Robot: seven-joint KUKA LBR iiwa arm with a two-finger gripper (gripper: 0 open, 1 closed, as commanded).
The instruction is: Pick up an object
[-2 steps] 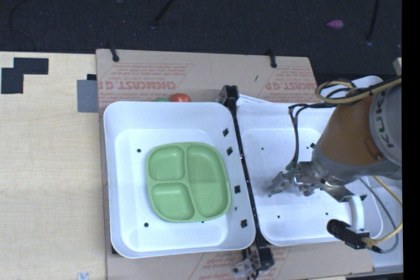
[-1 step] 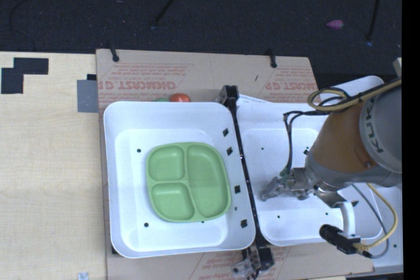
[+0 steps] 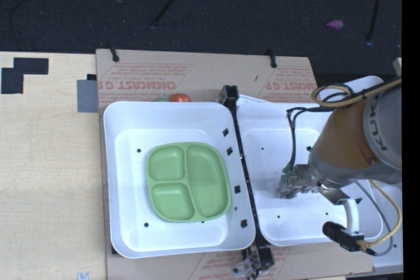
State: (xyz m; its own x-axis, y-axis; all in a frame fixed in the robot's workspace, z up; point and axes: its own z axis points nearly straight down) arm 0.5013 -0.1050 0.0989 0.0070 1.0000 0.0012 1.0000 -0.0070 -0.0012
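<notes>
A light green plate [image 3: 188, 181] with three compartments lies flat in the middle of the left white bin [image 3: 125, 141]. My gripper [image 3: 287, 188] is down inside the right white bin [image 3: 275, 134], near its middle and low over the floor. The orange-banded wrist covers most of the gripper from above. Nothing shows between the gripper and the bin floor.
A small red-orange object [image 3: 179, 98] with a bit of green beside it sits just behind the left bin's far rim on the cardboard. A black divider [image 3: 239, 167] runs between the two bins. The arm's bulk covers the right bin's right side.
</notes>
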